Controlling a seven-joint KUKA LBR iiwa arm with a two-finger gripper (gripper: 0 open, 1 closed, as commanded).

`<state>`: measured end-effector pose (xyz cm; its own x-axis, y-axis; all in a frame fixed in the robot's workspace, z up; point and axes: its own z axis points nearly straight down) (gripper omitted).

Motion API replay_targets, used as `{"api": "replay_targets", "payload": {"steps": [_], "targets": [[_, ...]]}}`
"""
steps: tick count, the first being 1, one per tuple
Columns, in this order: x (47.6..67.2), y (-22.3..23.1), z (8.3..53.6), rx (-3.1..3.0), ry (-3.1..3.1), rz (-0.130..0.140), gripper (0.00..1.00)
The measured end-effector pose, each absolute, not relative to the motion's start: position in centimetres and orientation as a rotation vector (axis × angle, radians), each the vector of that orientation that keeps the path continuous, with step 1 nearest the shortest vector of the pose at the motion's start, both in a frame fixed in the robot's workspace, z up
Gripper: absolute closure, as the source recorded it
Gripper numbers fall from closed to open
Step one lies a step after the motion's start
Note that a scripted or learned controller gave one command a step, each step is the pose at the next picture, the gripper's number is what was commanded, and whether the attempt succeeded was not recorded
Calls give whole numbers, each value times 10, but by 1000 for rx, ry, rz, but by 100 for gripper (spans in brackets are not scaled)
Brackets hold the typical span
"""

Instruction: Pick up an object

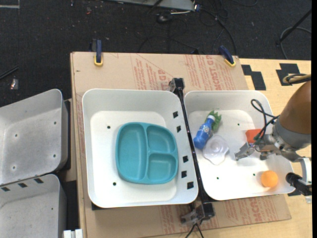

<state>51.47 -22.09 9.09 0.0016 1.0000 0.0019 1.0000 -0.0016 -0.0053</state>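
The arm is reaching in from the right and hanging its claw [243, 153] over the right bin [233, 195]. The claw is pointing left, toward the middle of that bin, and I cannot tell if it is open or closed. Nothing is sitting between its tips. Just to the left of the claw, a clear plastic cup [216, 150] is lying on the bin floor, very near the tips. Past the cup, a blue bottle [203, 133] with a green top is lying on its side, and its long way is running slantwise from lower left to upper right. An orange ball [269, 179] is sitting below and to the right of the claw, near the bin's front edge. A red thing [252, 134] is peeking out behind the wrist. The cup is looking like the closest thing to grab. In the left bin [99, 108], a teal tray [146, 152] is lying flat.
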Motion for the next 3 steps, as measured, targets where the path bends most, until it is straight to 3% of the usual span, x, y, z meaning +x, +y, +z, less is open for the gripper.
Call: {"api": "replay_targets", "payload": {"steps": [1, 2, 3], "targets": [[516, -221, 103, -2222, -2218, 1, 100], [521, -218, 165, -2221, -2228, -3, 100], [512, -218, 215, -2221, -2226, -1, 100]]}}
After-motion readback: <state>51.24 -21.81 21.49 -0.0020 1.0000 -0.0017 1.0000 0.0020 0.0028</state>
